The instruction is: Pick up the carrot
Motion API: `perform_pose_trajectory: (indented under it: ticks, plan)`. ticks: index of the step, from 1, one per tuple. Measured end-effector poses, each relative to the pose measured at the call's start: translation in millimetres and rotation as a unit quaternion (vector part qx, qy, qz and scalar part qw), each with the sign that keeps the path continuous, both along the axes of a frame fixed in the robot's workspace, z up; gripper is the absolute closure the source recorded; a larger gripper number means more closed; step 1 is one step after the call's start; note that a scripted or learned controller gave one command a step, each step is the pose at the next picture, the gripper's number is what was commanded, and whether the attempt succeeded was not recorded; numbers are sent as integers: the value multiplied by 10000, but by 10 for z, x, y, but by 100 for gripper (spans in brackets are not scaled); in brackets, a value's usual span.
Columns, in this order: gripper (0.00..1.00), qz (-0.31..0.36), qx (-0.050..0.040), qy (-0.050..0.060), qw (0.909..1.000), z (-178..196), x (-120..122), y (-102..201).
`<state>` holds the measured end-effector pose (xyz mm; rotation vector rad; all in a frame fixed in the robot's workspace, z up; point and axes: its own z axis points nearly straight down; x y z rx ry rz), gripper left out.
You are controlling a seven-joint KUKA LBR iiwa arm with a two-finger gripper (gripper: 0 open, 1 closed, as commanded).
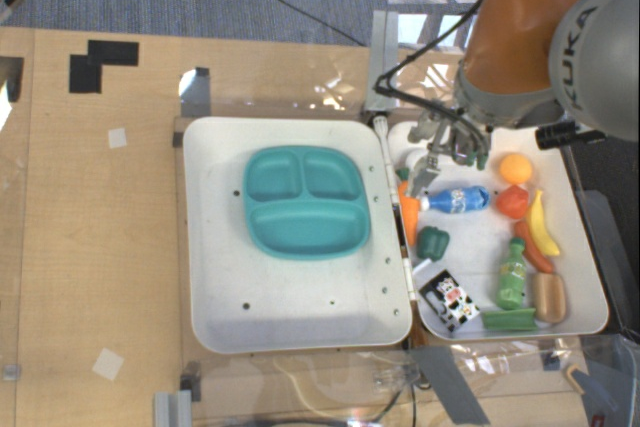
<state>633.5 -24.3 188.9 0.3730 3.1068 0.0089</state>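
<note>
While the gripper (432,161) hovers in the right bin (590,285), its fingers' spread cannot be told; the carrot (409,212) lies just below, by the left wall.

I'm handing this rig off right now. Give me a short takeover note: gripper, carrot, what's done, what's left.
Gripper: over the right bin, near its left wall, above the carrot; nothing seen between its fingers.
Carrot: lying in the right bin against the left wall, beside the water bottle and the green pepper.
Done: the arm is over the carrot's area.
Left: grasp the carrot and lift it.
</note>
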Motion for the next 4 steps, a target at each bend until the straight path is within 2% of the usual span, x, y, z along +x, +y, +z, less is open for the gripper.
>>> perform_pose_trajectory:
  ticks: [1, 4]
  plan:
    - [0, -440, -7, 31, 9990, -27, -312, 184]
    - [0, -443, -10, 31, 9990, -28, -312, 177]
